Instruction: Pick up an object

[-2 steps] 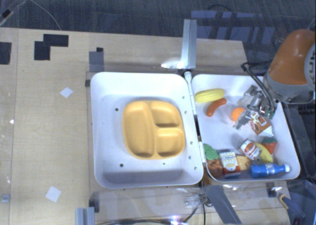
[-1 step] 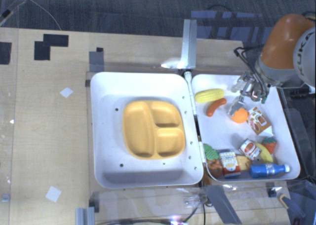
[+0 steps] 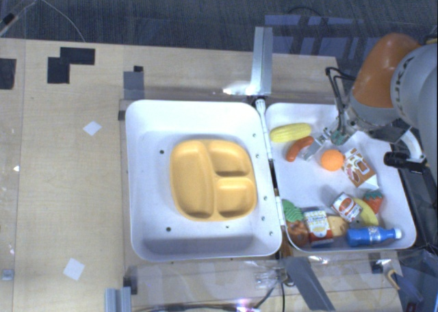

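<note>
Two shallow white bins sit side by side on a pale wooden bench (image 3: 61,187), seen from above at a slant. The grey arm (image 3: 410,92), with its rounded orange band, reaches in from the right over the right bin (image 3: 393,187).

The gripper (image 3: 327,141) hangs low at the upper middle of the right bin. It is too small and cluttered to tell whether its jaws are apart or together, and nothing can be seen between them. A red sausage (image 3: 298,149) lies just left of the gripper tip, angled, close to or touching it; which one cannot be told. A smooth round orange ball (image 3: 332,159) lies just below the tip. A yellow corn cob (image 3: 290,131), long and bumpy, lies to the upper left of the sausage, near the bin's left wall.

To the right of the orange ball rests a small red-and-white printed packet (image 3: 357,167). Along the bin's lower edge things crowd together: a green leafy piece (image 3: 291,211) at the left, a small printed carton (image 3: 317,223), a little can (image 3: 345,206), a yellow banana shape (image 3: 368,215), and a blue bottle (image 3: 369,237) with a white cap lying on its side.

The left bin (image 3: 147,228), with rounded corners and a few small dark holes in its floor, holds one thing: a matte yellow plastic tray (image 3: 212,178), rounded and moulded into three compartments, lying flat near the bin's centre.
</note>
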Controlling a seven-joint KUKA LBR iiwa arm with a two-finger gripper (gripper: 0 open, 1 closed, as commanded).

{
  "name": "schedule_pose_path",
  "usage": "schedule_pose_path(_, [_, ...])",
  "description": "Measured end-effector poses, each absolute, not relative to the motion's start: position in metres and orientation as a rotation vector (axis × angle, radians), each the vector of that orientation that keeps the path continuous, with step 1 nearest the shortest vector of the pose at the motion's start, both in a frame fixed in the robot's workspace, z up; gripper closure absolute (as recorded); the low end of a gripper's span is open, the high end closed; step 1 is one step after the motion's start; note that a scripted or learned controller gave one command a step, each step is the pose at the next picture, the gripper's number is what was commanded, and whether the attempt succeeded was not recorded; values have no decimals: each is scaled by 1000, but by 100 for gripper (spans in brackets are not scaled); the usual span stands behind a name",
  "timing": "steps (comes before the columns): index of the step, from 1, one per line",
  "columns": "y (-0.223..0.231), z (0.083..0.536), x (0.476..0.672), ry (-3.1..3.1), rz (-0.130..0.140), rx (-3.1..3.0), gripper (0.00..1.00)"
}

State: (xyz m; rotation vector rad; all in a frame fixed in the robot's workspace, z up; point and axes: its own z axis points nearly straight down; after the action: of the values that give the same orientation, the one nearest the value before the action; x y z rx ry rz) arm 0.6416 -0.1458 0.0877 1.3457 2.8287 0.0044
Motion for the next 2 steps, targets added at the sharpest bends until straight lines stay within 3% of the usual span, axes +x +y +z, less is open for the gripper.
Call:
schedule_pose_path(1, [-145,103,646,2823,9,1328,100])
schedule_pose_path(2, [-144,102,645,2824,9,1328,0])
